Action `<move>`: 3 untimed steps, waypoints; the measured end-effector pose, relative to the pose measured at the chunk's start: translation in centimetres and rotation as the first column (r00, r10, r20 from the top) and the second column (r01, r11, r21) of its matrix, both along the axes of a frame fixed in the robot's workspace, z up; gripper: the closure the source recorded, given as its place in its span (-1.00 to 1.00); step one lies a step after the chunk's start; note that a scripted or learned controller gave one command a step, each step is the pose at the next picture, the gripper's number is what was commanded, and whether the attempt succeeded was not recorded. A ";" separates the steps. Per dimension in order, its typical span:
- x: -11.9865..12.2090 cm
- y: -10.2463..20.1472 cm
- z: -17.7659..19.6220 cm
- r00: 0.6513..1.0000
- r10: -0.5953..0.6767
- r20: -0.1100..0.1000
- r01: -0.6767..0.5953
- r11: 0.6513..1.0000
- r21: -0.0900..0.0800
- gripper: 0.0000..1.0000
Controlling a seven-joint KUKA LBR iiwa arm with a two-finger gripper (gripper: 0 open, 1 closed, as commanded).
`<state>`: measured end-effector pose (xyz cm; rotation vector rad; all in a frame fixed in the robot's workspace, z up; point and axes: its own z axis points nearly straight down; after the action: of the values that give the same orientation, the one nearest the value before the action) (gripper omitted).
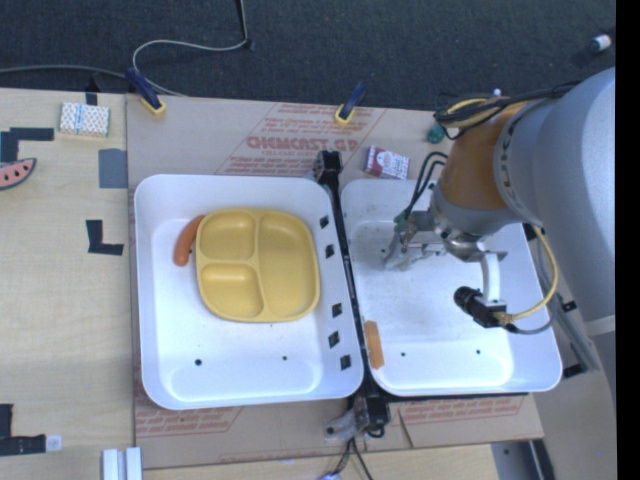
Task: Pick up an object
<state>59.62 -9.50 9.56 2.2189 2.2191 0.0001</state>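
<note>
My gripper (pixel 402 248) hangs low over the upper left part of the right bin (pixel 520 368), with bare white floor under it. A small orange piece (pixel 373 343) lies against that bin's left wall, well below the gripper. In the left bin (pixel 170 368) a yellow divided plate (pixel 258 264) lies flat. An orange sausage (pixel 184 240) rests beside the plate's left rim. Nothing shows in the gripper's grasp.
A red and white packet (pixel 385 162) lies on the cardboard just beyond the right bin's far wall. Clamps (pixel 350 104) hold the cardboard's far edge. A black divider (pixel 340 268) runs between the bins. The arm's orange band (pixel 475 163) and grey body fill the right side.
</note>
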 end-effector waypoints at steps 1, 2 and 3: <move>0.0 0.1 0.9 1.000 0.001 -0.001 -0.001 1.000 0.001 1.00; 0.0 0.1 1.8 1.000 0.002 -0.002 -0.002 1.000 0.002 1.00; 0.0 0.1 1.8 1.000 0.002 -0.002 -0.001 1.000 0.002 -1.00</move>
<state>59.58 -9.36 11.37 2.2197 2.2233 0.0001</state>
